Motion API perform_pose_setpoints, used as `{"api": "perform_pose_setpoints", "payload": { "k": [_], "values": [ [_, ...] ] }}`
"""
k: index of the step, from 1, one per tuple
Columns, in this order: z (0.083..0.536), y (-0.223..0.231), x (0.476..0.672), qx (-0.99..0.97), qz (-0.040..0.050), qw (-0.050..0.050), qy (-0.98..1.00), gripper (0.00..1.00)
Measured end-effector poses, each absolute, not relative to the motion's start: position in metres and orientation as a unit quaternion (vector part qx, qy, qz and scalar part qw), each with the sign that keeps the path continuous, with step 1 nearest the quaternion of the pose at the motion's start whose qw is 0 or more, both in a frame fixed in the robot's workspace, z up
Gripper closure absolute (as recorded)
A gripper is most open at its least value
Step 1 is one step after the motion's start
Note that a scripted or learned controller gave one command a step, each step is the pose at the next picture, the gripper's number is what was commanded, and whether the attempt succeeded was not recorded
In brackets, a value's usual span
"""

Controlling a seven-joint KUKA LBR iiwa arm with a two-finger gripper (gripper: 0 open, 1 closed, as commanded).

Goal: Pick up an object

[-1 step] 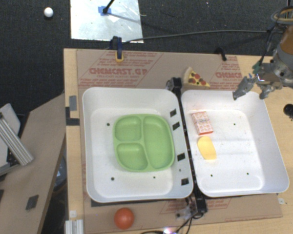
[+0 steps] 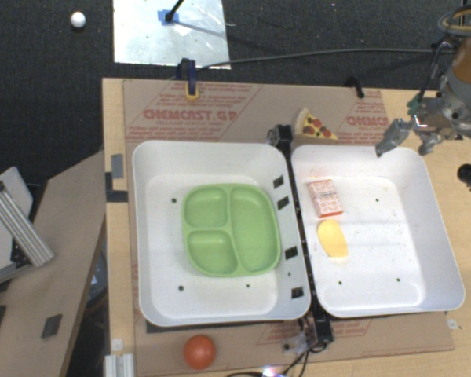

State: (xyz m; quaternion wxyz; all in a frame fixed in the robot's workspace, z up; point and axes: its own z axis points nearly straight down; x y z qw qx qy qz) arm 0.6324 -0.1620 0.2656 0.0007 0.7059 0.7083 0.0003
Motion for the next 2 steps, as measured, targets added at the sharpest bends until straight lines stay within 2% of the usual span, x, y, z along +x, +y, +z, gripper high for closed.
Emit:
{"api": "perform_pose_setpoints", "payload": {
  "k": [1, 2],
  "values": [
    [0.222, -0.165, 0.626, 0.707, -0.0003, 0.000, 0.708, 0.00],
    [0.180, -0.160, 0.629, 0.706, 0.0002, 0.001, 0.708, 0.00]
  ]
}}
